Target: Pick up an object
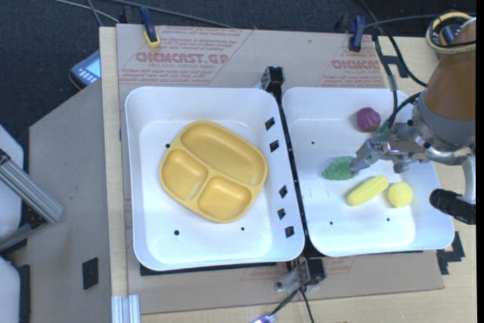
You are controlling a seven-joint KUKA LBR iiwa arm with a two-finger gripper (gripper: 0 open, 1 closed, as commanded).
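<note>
The right bin [333,238] holds a purple round object [367,118] near its back, a green leafy piece [337,169] in the middle, a yellow oblong object [367,190] and a yellow round one [400,195] toward the front. My gripper [372,151] hangs low over the right bin, just right of and above the green piece and behind the yellow oblong object. I see nothing between its fingers. The arm's orange band and grey wrist cover the bin's right side.
The left bin [144,185] carries a yellow three-compartment tray [214,171]. A black divider with clips [281,163] runs between the bins. Clamps [150,32] and cables sit along the cardboard's back edge.
</note>
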